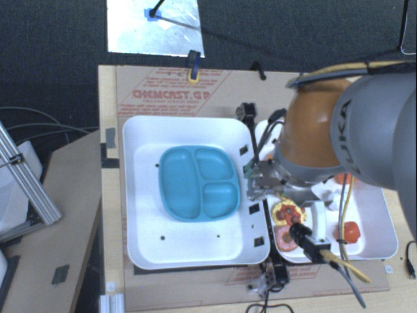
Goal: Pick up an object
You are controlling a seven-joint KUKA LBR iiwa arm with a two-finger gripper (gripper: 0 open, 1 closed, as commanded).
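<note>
My gripper hangs low over the left edge of the right bin, by the wall between the two bins, with the grey and orange arm covering most of that bin. Just below the gripper lie a round red and yellow toy and a pink round piece. A small red object rests further right, and an orange-red piece peeks out under the arm. I see nothing held in the gripper.
The left bin holds a blue divided plate at its middle. Both bins sit on a cardboard sheet. A shiny foil square lies beyond the bench's far edge.
</note>
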